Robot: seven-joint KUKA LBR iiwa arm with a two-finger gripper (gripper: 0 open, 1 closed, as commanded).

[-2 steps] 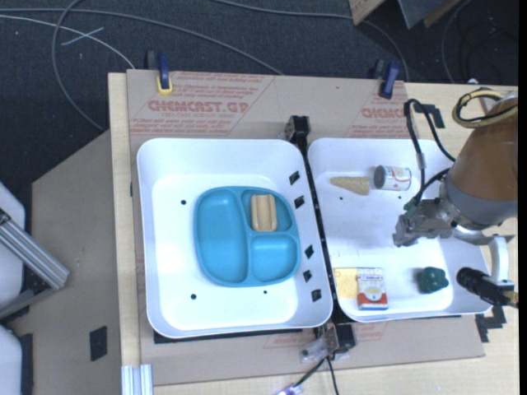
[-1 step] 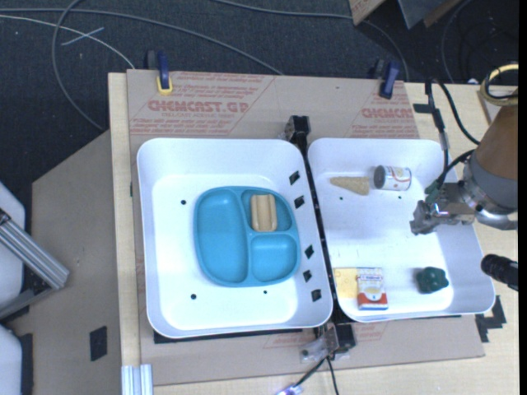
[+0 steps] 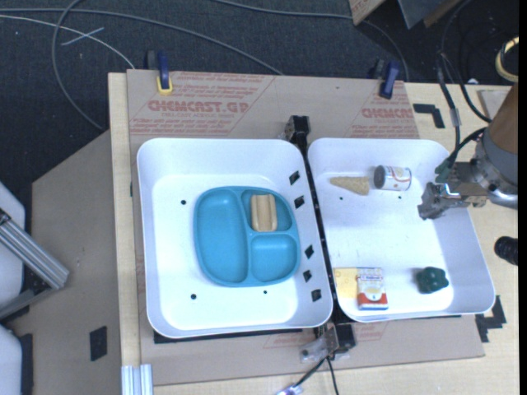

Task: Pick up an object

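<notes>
Camera view: small can lies on side in right bin, top part, cone piece touching.
Claw near can, to its right; open or clenched, can't tell.
Risk: can rolls away if bumped.

On the brown board under my bins I read "CHEMCAST GP" in red, printed upside down, once behind the left bin and again behind the right. Print on the small can and packet is too small to read.
</notes>
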